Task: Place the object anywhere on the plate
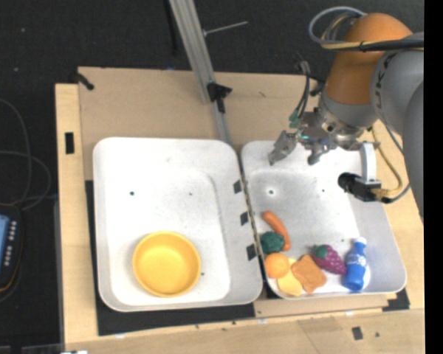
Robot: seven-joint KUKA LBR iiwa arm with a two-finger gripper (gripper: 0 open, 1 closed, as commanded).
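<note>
**Gripper open over the right bin, toys lying at the lower edge**

The gripper [299,150] hangs in the upper right of the frame, over the far edge of the right bin [310,194]. Its two thin metal fingers are spread apart and nothing is between them.

The yellow plate [167,263] is round, smooth and shallow. It sits in the lower part of the left bin [162,175], whose white floor looks matte with small dark specks.

The toys are grouped at the lower edge of the right bin: a long orange carrot [274,223] with a green top, a round orange fruit [276,264], a flat brown slice of bread [308,272], a bumpy purple bunch of grapes [329,258] and a blue bottle [356,265] with a white cap
</note>
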